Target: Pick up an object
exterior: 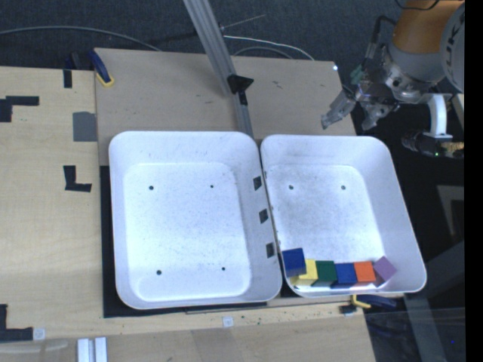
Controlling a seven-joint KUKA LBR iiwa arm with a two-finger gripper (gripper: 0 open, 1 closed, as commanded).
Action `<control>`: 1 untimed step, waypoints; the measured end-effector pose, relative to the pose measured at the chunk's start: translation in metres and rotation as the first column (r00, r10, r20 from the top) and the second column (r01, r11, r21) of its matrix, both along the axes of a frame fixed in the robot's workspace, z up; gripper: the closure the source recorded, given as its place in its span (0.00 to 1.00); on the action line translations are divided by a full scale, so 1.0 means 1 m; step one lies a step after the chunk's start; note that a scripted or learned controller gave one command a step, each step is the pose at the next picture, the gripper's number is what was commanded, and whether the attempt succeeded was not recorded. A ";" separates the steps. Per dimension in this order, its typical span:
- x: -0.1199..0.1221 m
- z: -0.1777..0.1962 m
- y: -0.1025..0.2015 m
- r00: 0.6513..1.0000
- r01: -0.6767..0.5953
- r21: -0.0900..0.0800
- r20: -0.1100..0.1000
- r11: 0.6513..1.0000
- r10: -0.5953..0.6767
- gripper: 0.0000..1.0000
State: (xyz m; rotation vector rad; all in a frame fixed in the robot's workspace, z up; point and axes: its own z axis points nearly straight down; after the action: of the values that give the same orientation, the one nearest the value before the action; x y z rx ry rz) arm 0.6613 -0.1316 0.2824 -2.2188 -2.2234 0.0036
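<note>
We find the gripper (349, 105) raised above the desk (173, 89), just beyond the far right corner of the right bin (392, 194). Its fingers stand apart with nothing between them, so we read it as spread and carrying no load. We judge this to be a standby pose: parked outside the bin walls, the arm (423, 29) leaves the camera a free look at the contents.

The candidate objects are small blocks lined along the near wall of the right bin: a blue block (293, 260) touching a yellow block (307, 272), then a green block (325, 271), a second blue block (346, 273), an orange block (364, 271) and a purple block (384, 268) toward the near right corner. They sit touching one another and close against the wall, which we judge leaves little room for a finger on the wall side.

The left bin (121, 202) adjoins the right one. A metal post (215, 40) rises at a slant behind the bins.
</note>
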 end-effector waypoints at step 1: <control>-0.135 -0.057 0.005 1.000 0.004 0.002 -0.007 1.000 -0.004 0.00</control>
State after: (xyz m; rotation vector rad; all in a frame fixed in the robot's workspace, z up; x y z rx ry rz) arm 0.5261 -0.1271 0.2258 -2.2186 -2.2144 0.0084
